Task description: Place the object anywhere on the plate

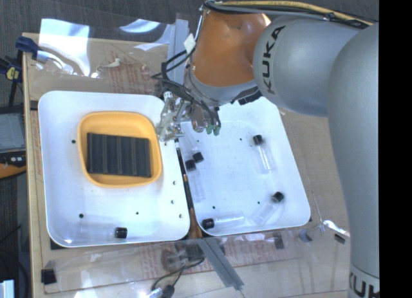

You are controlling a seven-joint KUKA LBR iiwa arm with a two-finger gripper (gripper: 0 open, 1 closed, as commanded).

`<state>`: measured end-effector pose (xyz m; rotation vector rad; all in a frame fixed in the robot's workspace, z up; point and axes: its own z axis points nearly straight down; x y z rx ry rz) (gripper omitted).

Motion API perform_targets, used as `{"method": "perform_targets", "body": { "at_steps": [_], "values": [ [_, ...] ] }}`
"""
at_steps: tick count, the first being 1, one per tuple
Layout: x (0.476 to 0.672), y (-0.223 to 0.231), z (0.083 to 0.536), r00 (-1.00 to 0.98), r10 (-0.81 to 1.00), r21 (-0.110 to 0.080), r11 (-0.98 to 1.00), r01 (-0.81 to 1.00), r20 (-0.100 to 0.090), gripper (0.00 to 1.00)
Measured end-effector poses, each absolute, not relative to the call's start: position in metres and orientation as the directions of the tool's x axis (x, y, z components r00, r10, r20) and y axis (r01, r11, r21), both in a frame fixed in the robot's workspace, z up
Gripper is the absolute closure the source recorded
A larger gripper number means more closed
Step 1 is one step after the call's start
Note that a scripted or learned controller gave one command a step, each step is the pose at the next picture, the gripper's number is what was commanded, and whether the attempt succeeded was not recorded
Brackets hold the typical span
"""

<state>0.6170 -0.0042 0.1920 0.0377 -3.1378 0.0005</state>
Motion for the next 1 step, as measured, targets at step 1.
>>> {"method": "perform_targets", "body": {
  "at_steps": [1],
  "values": [
    [0.6256,0.0211,0.2035,-0.979,-0.204,0.000,0.979,-0.204,-0.002,1.00]
  ]
}}
